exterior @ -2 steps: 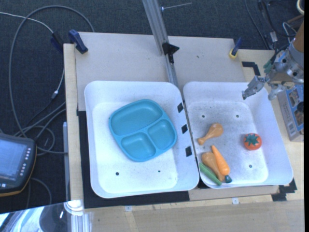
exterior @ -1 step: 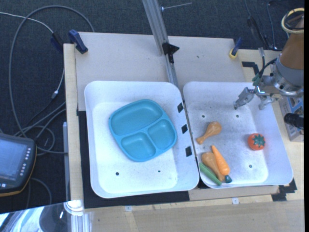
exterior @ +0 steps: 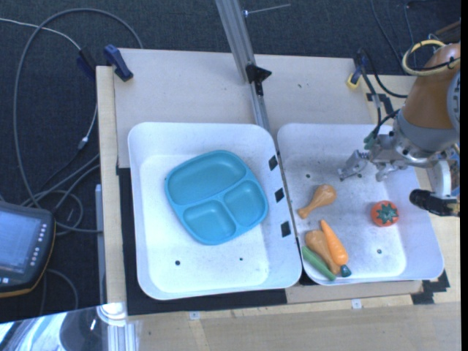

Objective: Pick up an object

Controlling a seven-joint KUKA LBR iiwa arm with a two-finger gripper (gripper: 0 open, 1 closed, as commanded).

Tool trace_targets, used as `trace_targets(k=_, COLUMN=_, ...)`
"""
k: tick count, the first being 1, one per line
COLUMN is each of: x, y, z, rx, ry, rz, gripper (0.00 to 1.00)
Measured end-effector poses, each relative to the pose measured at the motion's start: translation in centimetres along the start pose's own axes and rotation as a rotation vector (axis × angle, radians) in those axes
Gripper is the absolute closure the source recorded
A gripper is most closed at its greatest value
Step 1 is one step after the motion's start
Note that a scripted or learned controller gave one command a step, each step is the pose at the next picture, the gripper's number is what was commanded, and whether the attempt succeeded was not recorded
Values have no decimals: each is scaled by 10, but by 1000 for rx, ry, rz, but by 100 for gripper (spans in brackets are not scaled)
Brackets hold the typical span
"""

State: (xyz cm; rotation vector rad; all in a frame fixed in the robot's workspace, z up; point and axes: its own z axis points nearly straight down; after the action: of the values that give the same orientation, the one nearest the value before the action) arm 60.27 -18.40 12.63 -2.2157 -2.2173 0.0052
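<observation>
The toy drumstick (exterior: 317, 198) lies mid-floor in the right bin (exterior: 417, 269), with a tomato (exterior: 384, 213) to its right and a carrot (exterior: 333, 243) below. The pincer (exterior: 369, 165) hangs spread and empty above it, apart. A slanted drop could nudge the rounded drumstick aside, leaving the pincer closing on nothing.

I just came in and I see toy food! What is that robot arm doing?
The robot arm is reaching in from the right over the right bin, and its gripper hovers above the bin floor with nothing in it. Below it lie a toy drumstick, a tomato, a carrot and a green vegetable, none touched. A blue divided plate sits in the left bin. It looks set to try picking up a toy.
</observation>
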Motion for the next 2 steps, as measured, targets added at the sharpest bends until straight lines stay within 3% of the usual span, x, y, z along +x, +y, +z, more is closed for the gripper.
trace_targets(k=1, x=0, y=2, z=-16, rx=-10, ry=-2, rz=0, gripper=100)
trace_targets(k=2, x=-4, y=-5, z=-76, rx=-14, ry=-5, rz=1, gripper=100)
